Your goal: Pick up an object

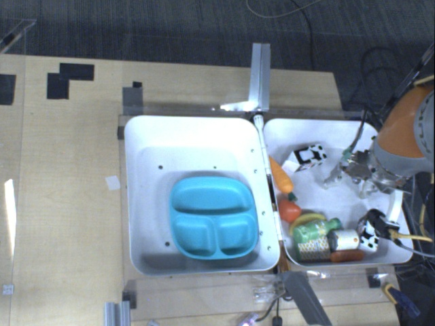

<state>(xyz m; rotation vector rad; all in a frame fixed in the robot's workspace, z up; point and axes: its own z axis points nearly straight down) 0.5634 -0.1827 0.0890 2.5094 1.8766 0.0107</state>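
Tan bench with 2 white bins (197, 131), hand (345, 172) over right bin, grip state unclear

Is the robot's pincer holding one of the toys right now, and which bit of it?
It cannot be told. The pincer sits low in the right white plastic bin, near the black-and-white spotted toy, but nothing shows in its grip.

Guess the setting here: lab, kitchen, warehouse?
Likely a robotics lab bin-picking cell: two shallow white plastic bins fixed on a wooden bench, toy food such as an orange plastic carrot, loose black cables on dark carpet.
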